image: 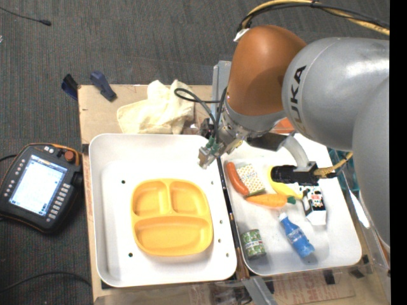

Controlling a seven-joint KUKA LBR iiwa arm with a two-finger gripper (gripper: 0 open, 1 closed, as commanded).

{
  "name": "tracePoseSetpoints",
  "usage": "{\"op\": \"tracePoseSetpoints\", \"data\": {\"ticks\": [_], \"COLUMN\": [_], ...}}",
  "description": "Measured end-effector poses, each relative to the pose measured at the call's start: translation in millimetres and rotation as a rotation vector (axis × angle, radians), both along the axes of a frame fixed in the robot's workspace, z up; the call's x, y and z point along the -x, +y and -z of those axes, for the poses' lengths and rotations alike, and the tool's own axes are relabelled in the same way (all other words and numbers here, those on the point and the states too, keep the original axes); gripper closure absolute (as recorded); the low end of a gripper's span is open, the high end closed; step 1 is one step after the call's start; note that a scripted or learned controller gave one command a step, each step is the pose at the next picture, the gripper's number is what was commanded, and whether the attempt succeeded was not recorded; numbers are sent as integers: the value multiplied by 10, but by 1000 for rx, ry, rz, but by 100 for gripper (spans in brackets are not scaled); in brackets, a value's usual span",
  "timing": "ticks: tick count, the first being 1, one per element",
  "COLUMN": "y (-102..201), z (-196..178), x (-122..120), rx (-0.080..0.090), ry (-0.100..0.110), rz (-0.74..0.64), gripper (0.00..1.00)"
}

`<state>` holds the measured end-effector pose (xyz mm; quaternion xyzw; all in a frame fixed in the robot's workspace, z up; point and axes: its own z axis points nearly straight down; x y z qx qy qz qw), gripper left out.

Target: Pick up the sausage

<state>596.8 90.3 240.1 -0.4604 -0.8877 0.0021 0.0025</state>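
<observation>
1. Two white bins are seen side by side on a bench. The left bin (108, 170) holds a yellow plate (170, 216) with three compartments, and bare white floor is left all round it, widest along the far side.
2. The right bin (346, 246) is crowded. A sausage (237, 178), a patterned block (253, 178), a carrot (270, 200), a banana (286, 173), a small carton (316, 206), a blue bottle (297, 236) and a green can (254, 243) are packed closely, with little open floor between them.
3. The gripper (208, 152) is seen above the far edge of the left bin, close to the wall shared by the bins. Nothing is seen held in it; whether it is spread or closed cannot be told.
4. The bench stands on dark grey carpet. A crumpled cloth (156, 110) lies behind the bins, and a control pendant (37, 184) lies on the floor to the left.
5. The sausage is reddish-orange and smooth with rounded ends. It lies at the near-left of the right bin, just beside the shared wall, touching the patterned block, near the gripper but apart from it.
</observation>
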Motion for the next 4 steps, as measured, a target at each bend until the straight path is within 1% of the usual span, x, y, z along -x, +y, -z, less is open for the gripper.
{"op": "tracePoseSetpoints", "data": {"ticks": [1, 2, 3, 4], "y": [-484, -28, 686, 382], "z": [-614, 565, 1029, 1395], "x": [-428, 344, 881, 436], "rx": [-1, 2, 4, -21], "ry": [-3, 5, 6, -17], "rz": [47, 153, 255, 163], "gripper": [100, 100, 100, 100]}}
